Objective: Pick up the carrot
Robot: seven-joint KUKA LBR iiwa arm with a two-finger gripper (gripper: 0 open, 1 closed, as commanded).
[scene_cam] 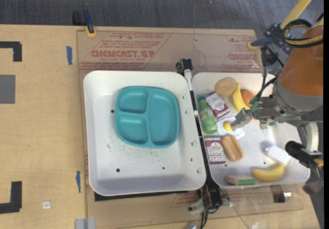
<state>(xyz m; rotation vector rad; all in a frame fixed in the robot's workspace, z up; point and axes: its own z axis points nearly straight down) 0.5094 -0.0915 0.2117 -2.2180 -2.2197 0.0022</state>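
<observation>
Beside the banana [238, 98] in the right bin [303, 175], carrot [248, 97] just above tool [240, 120], tool grip state unclear

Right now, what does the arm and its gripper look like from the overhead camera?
The arm is grey with a broad orange band above the wrist. Dark cables loop around its upper part near a blue fitting. The gripper is grey metal with small dark parts, reaching in from the right over the right bin.

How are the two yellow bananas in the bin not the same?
The upper banana stands nearly up and down in the picture; the lower banana lies sideways, curved like a smile. The upper one sits among other toys beside the carrot; the lower one lies near the bin's front edge. Both are yellow, in the right bin.
</observation>
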